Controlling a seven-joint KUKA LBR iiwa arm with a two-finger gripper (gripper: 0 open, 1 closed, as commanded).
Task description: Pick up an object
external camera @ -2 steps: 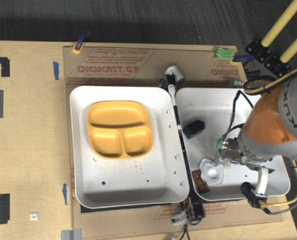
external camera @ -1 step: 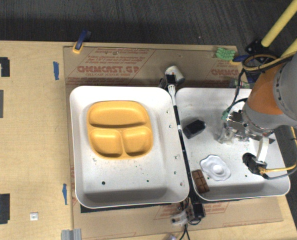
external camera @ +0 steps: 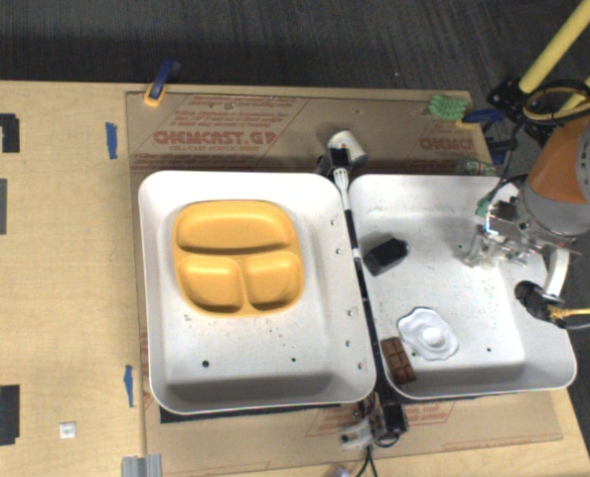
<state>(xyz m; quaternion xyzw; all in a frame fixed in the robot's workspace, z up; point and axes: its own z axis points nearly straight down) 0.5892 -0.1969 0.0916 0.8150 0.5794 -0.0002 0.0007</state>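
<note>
The right bin point(external camera: 504, 366), smooth white plastic with rounded corners, holds a matte black block point(external camera: 384, 254) near its left wall, a glossy white domed piece point(external camera: 429, 334) toward its front, and a brown ridged bar point(external camera: 398, 360) at its front-left corner. Left of it, a yellow three-compartment tray point(external camera: 239, 256) sits in the neighbouring bin point(external camera: 166, 296). The gripper point(external camera: 490, 246) hangs low by the right bin's right side, nothing visibly between it.

Bright even light, slightly soft focus

Robotics lab: taped cardboard bench point(external camera: 57, 266), two white bins point(external camera: 166, 366), cabling point(external camera: 533, 97).
</note>
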